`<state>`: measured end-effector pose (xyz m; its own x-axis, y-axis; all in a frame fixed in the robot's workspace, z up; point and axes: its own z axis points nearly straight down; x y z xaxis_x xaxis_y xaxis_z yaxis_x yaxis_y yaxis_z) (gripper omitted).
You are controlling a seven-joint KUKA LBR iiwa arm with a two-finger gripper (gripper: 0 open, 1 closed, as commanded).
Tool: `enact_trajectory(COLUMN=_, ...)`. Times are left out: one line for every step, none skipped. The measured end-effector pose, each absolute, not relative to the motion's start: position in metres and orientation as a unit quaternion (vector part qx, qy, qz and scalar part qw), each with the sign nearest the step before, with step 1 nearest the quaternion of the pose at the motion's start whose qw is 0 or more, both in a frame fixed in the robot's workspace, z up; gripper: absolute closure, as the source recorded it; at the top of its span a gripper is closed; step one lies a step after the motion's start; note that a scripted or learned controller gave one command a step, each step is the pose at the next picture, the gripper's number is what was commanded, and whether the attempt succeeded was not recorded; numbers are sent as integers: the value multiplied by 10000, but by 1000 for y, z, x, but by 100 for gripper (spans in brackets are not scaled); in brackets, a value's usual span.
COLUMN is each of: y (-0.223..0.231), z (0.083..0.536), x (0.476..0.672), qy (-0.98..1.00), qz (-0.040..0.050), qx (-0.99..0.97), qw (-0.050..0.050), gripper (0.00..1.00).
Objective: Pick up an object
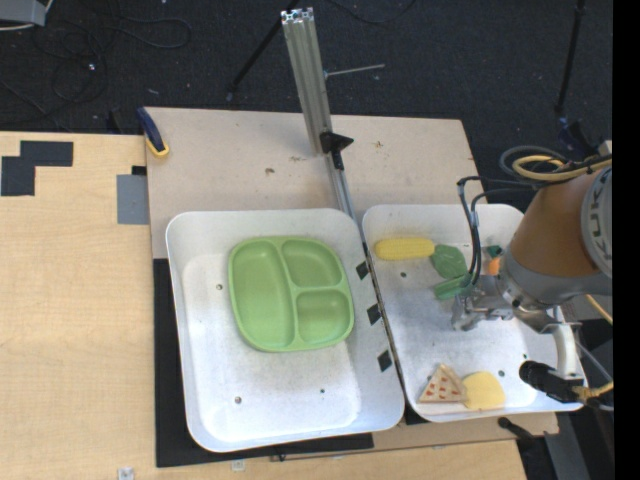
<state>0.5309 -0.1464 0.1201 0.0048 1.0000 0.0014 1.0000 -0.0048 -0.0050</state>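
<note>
My gripper (465, 314) reaches down into the right bin (420, 343), near its middle. A green leafy toy (449, 264) lies just above and left of it, and a green strip of that toy (447, 290) touches the gripper's left side. Whether the gripper holds it is not visible. A yellow corn-like piece (403, 249) lies at the bin's upper left. A pizza slice (441, 386) and a pale yellow chunk (485, 391) rest by the bin's front edge. A small orange piece (492, 265) sits beside the wrist.
The left bin (200, 368) holds a green divided plate (291, 294). An aluminium post (307, 78) rises behind the bins. The arm's orange band (555, 233) hangs over the right bin's right side. Bare bin floor lies between the gripper and the pizza slice.
</note>
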Motion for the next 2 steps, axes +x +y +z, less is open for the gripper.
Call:
enact_trajectory(y=-146, z=183, x=528, qy=-7074, qz=-8, qx=-7068, qw=-13, gripper=100)
enact_trajectory(y=-147, z=227, x=529, qy=-7076, qz=-7, qx=-7066, qw=-13, gripper=100)
